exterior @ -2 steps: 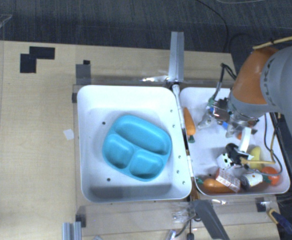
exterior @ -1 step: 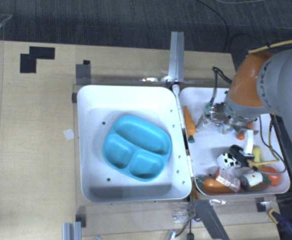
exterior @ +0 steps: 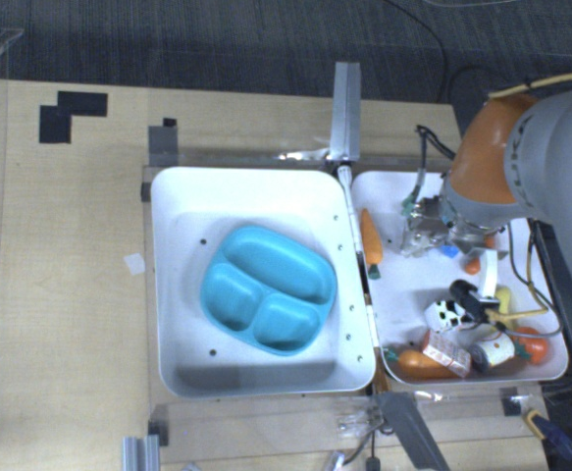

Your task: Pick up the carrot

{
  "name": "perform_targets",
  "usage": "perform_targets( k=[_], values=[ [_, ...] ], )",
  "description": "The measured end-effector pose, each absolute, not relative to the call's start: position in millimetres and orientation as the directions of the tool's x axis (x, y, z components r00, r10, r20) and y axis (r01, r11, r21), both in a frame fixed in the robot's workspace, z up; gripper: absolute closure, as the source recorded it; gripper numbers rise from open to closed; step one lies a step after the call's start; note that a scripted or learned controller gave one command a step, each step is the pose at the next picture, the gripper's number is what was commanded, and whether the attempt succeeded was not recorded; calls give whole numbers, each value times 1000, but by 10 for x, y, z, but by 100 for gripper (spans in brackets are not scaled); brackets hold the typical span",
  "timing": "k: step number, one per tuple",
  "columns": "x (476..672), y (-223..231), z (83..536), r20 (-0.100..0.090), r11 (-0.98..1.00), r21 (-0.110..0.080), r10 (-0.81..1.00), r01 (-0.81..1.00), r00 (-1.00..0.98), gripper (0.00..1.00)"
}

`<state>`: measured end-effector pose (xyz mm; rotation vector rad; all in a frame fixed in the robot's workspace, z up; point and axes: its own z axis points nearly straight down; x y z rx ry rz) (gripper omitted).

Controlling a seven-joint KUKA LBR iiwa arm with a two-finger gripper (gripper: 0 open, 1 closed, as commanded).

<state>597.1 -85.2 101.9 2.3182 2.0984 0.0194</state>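
Observation:
The carrot (exterior: 369,235) is a slim orange piece lying lengthwise against the left wall of the right bin (exterior: 403,297), its dark end pointing toward the front. My gripper (exterior: 421,232) hangs over the back part of that bin, a short way to the right of the carrot and apart from it. Nothing shows between the gripper and the carrot but bare white floor. The grey arm with its orange band (exterior: 487,155) reaches in from the right and hides the bin's back right corner.
A blue divided plate (exterior: 266,287) lies in the left bin (exterior: 178,263). Several toys crowd the right bin's front right corner: a black-and-white cow figure (exterior: 449,314), an orange piece (exterior: 418,363), a yellow piece (exterior: 504,302).

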Motion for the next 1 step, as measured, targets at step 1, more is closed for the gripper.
perform_targets(
  k=[1],
  values=[
    [5601,-643,1856,1,-199,5,980,980,199,100]
  ],
)
